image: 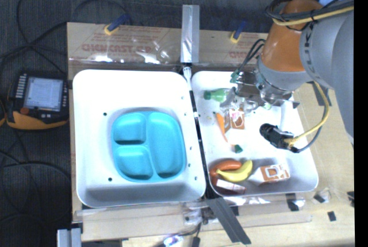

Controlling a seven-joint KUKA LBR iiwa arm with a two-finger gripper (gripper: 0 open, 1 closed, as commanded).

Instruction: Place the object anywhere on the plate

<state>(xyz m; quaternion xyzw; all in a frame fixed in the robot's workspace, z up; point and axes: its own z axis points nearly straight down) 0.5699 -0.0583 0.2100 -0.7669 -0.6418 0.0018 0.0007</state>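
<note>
**Hand low over the right bin, plate waiting in the left**

My hand (246,101) sits low over the upper middle of the right bin (307,174), reaching in from the right with the orange band (287,39) above my wrist. From this angle the wrist body covers my fingers, so I cannot tell how wide they are or whether anything is between them.

Just below my hand a small brown-and-white carton (236,120) lies on the bin floor; I cannot tell whether I am touching it. Beside it on the left lies an orange carrot (220,123), pointing toward the near edge of the bin. A green object (217,94) lies to the left of my hand, near the bin's far wall, and a small green piece (237,149) lies below the carton. Along the near side of the bin a yellow banana (238,170) rests against a reddish-brown item (221,164), and an orange-and-white carton (273,173) lies just to their right.

The blue plate (148,146), divided into three compartments, sits in the middle of the left bin (92,102), well apart from my hand. Both bins stand side by side on the table (98,45). A black cable fitting (275,135) hangs to the right of the carton.
</note>
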